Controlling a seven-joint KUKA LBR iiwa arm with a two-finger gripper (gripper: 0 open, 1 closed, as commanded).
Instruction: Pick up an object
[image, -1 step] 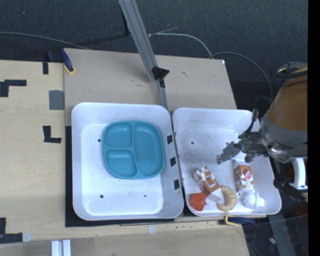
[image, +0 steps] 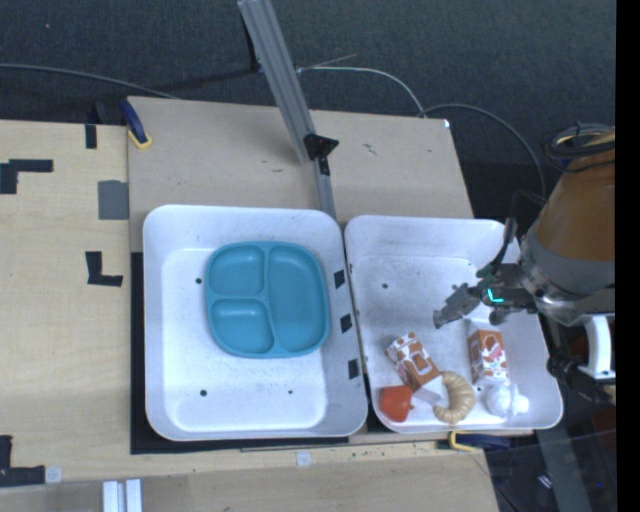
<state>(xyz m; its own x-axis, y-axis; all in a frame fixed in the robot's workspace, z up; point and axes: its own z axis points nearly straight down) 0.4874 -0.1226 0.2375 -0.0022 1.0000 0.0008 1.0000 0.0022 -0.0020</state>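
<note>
Right now my pincer (image: 455, 303) hangs over the right bin (image: 420, 235), above a bare patch of its floor, and nothing is between its fingers. I cannot tell if the fingers are spread or pressed together, because they look like one dark shape from up here. The things I could pick are all bunched at the near end of that bin. A small red and white box (image: 412, 358) lies just below my pincer. Another red and white packet (image: 487, 355) lies beside it, closer to my arm. A tan curved piece like a croissant (image: 457, 397) sits nearer the bin's near wall, with a red lump (image: 396, 402) on one side and a white lump (image: 503, 401) on the other. The left bin (image: 170, 300) holds a blue plate with sections (image: 267, 299). I think the trouble is how tight these things sit. If I come down between two of them, I might push them apart and close on nothing. The croissant is round and could roll away. Things by the wall may leave no room for a finger.
</note>
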